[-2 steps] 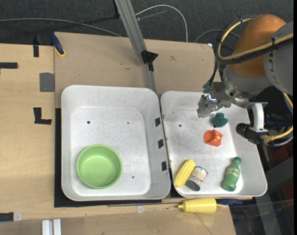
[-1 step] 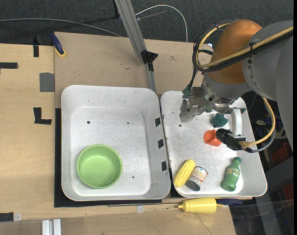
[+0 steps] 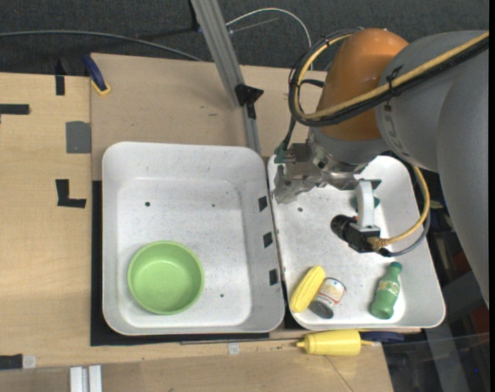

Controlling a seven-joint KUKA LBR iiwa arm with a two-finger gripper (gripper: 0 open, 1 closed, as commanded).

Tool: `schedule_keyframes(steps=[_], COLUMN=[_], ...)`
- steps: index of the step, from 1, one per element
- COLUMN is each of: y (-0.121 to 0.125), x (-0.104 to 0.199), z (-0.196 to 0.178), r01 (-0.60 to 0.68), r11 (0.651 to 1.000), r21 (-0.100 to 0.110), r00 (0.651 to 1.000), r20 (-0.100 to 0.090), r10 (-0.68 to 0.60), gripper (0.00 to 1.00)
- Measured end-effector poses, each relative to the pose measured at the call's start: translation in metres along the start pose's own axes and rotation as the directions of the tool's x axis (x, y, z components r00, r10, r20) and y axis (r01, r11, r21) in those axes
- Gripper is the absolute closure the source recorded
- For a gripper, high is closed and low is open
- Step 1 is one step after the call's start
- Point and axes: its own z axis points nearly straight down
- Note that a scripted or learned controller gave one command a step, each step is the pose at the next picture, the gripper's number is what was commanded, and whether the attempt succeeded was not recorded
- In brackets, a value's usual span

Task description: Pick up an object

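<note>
Robotics lab: taped plywood bench (image 3: 35, 219), cabled arm (image 3: 427, 96) (grey, orange-banded), white bins (image 3: 182, 162).

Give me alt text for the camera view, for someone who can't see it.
A grey robot arm with an orange band reaches from the right, its gripper low over the upper left of the right white bin, which holds a green bottle, a yellow corn cob and a small can. The left white bin holds a green bowl.

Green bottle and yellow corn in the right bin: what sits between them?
A small can lies on its side between the corn and the green bottle, touching the corn, in the camera view.
</note>
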Motion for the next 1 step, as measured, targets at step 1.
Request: schedule_keyframes(steps=[1], y=[-0.0132], x=[0.0583], z=[0.0097], r01=[0.0], r11=[1.0], r21=[0.003], r00=[1.0], r20=[0.001], r10=[0.0], gripper=[1.0])
